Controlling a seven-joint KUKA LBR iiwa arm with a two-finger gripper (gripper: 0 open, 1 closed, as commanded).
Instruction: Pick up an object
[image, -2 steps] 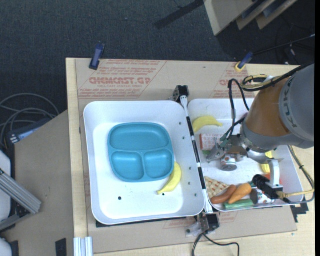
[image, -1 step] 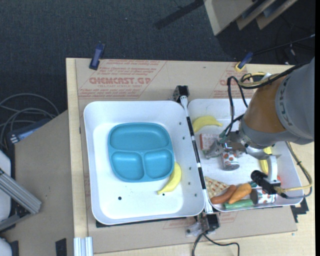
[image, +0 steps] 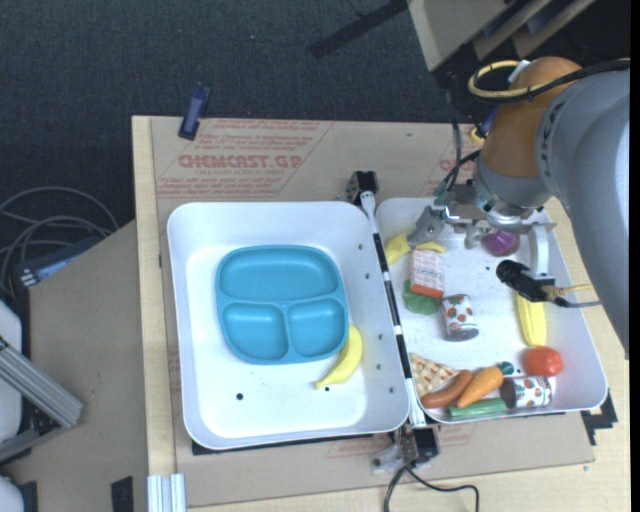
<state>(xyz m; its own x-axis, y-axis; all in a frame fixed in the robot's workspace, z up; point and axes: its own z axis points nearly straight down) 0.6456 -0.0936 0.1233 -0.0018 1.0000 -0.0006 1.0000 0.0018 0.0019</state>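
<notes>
Camera view: the arm (image: 560, 120) hides the right bin's (image: 590, 385) far corner; whether the jaws are open or closed cannot be told.

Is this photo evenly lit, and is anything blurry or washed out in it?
In the camera view, light is soft and even: the blue tray and the banana beside it cast faint shadows; the white bins look bright without hard glare; the whole frame is slightly soft, so the labels on the small can are unreadable; the arm at the right looms large and somewhat blurred.

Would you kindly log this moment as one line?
gripper: over right bin, far end | held: nothing visible | banana: left bin
</notes>
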